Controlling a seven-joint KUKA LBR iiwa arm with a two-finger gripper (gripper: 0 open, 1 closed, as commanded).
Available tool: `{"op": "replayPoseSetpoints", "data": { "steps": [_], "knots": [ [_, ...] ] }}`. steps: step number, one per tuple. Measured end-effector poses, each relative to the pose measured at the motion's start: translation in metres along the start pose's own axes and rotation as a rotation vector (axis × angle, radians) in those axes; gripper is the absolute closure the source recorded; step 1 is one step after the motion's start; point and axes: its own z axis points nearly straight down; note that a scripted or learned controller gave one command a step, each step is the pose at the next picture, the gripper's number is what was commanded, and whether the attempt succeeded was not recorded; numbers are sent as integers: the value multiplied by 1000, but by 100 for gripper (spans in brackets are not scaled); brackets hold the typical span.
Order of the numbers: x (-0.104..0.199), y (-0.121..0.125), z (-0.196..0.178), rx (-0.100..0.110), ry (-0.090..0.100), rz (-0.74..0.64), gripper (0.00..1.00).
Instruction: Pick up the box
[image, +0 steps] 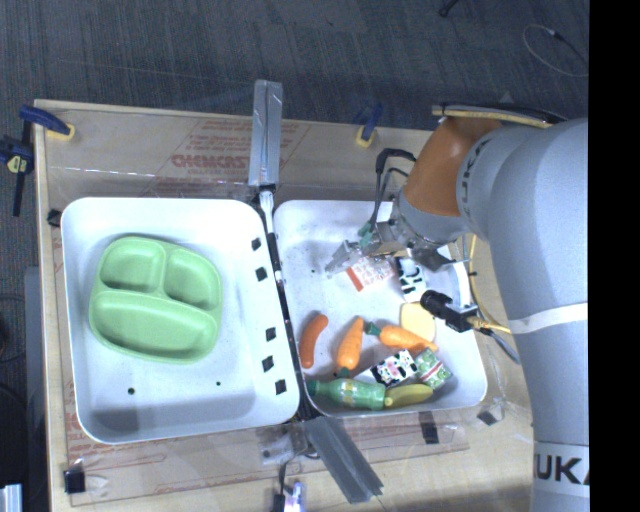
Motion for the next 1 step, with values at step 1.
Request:
{"op": "replayPoseSetpoints", "data": {
  "steps": [1],
  "knots": [
    [-1, 1, -12, -2, -4, -3, 100]
  ]
}}
